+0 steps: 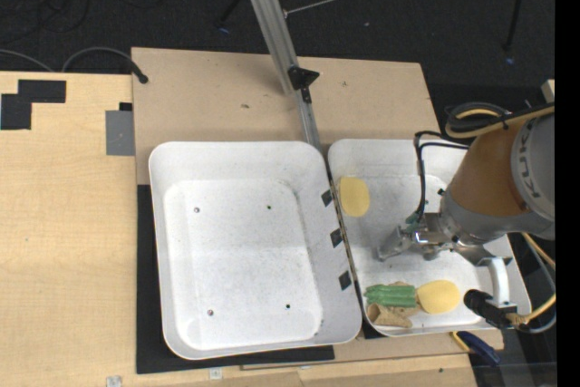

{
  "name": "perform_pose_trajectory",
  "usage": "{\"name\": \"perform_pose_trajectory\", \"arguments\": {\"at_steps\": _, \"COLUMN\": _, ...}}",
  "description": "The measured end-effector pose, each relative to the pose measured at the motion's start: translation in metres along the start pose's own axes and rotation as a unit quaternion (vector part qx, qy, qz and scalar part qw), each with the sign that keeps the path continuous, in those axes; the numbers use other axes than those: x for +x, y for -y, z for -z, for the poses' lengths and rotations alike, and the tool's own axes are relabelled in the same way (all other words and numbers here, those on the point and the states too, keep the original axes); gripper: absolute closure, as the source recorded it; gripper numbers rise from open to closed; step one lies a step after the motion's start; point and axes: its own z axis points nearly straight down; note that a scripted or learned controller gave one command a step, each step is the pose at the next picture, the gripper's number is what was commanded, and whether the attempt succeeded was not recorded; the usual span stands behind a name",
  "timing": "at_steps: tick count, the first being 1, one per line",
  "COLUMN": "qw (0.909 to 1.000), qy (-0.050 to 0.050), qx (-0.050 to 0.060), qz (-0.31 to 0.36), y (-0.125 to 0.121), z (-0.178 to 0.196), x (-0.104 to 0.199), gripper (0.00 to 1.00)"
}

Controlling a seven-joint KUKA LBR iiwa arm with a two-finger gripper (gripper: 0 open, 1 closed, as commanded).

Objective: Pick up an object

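my claw (391, 249), grip state unreadable, hovers low; yellow object (439, 295) and green object (391, 294) below it remain unpicked.

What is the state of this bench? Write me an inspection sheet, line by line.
Surface: tan wooden bench bearing two shallow white bins side by side; left white bin, right white bin.
Job's things: all in the right bin: round yellow object near its left wall; green ridged object, yellow rounded object and small tan object grouped at its near edge.
Clutter: nothing seen.
Grippers: two-finger gripper low over the right bin floor, nothing seen between its fingers; open or shut unclear.
Cables: black cable looping by the arm; more on the dark floor.
Surroundings: slanted metal rail behind the bins.
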Motion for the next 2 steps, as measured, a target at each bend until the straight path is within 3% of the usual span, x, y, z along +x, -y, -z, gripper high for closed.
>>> {"name": "perform_pose_trajectory", "arguments": {"at_steps": 1, "qw": 1.0000, "qy": -0.001, "qx": 0.000, "qz": -0.003, "y": 0.000, "z": 0.011, "x": -0.001, "gripper": 1.00}}
{"name": "perform_pose_trajectory", "arguments": {"at_steps": 2, "qw": 1.0000, "qy": 0.000, "qx": -0.002, "qz": 0.001, "y": -0.006, "z": 0.073, "x": -0.001, "gripper": 1.00}}
